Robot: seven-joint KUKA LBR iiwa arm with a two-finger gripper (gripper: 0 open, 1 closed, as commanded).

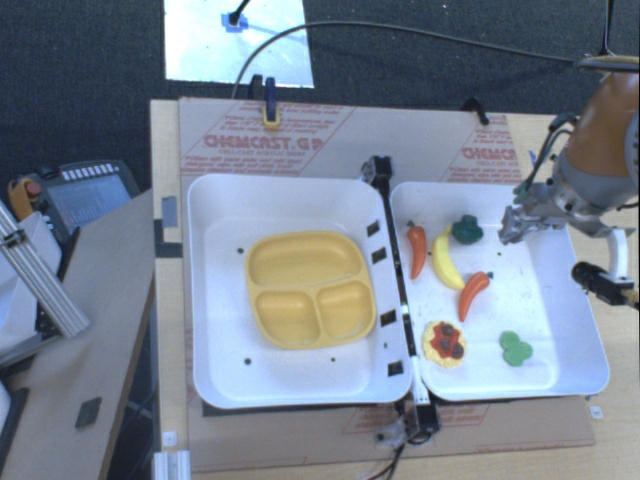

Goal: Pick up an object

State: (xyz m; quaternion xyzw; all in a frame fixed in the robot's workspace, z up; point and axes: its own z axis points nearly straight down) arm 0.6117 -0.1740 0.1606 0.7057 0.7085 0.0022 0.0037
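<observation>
Yellow plastic divided tray [305,290] sits in the left white bin [215,268]. Over the right white bin [575,358], the grey two-finger gripper [512,228] hangs near the far rim; whether it is open or closed I cannot tell. Below it lie a dark green broccoli toy [466,230], a yellow banana [447,262], two red-orange peppers [417,249] [472,293], a small pizza piece [445,343] and a light green leafy toy [516,349].

Bare floor lies right of the banana [447,261], peppers [472,293] and broccoli [466,230].
</observation>
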